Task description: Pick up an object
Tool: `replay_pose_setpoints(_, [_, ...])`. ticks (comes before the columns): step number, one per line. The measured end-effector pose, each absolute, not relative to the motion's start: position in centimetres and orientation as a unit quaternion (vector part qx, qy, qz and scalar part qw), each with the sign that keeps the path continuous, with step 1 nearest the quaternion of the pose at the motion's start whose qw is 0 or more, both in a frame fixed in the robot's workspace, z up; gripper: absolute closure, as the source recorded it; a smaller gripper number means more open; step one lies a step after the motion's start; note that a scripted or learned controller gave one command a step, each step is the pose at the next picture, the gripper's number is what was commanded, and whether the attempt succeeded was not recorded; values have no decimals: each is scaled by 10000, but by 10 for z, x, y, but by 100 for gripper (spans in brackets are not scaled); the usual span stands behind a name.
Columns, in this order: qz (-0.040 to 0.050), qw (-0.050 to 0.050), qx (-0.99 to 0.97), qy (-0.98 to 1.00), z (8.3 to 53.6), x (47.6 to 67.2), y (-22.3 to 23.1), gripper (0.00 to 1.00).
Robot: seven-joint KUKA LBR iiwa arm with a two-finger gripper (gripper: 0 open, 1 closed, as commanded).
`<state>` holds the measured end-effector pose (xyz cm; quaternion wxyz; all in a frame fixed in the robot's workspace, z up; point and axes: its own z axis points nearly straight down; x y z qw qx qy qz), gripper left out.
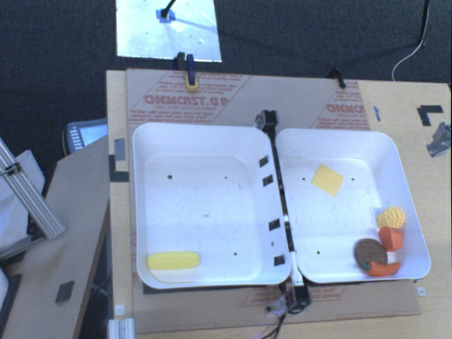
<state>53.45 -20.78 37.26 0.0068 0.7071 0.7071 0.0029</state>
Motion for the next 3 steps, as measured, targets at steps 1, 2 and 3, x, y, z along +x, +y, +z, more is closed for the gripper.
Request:
replay_pose_setpoints(1, [-19, -65, 7038, 7104, 233, 513, -129, 100])
replay_pose_setpoints(2, [23, 49, 7072, 7070, 322, 487, -155, 100])
replay_pose_setpoints(3, [6, -17, 7033, 7108, 267, 487, -84, 100])
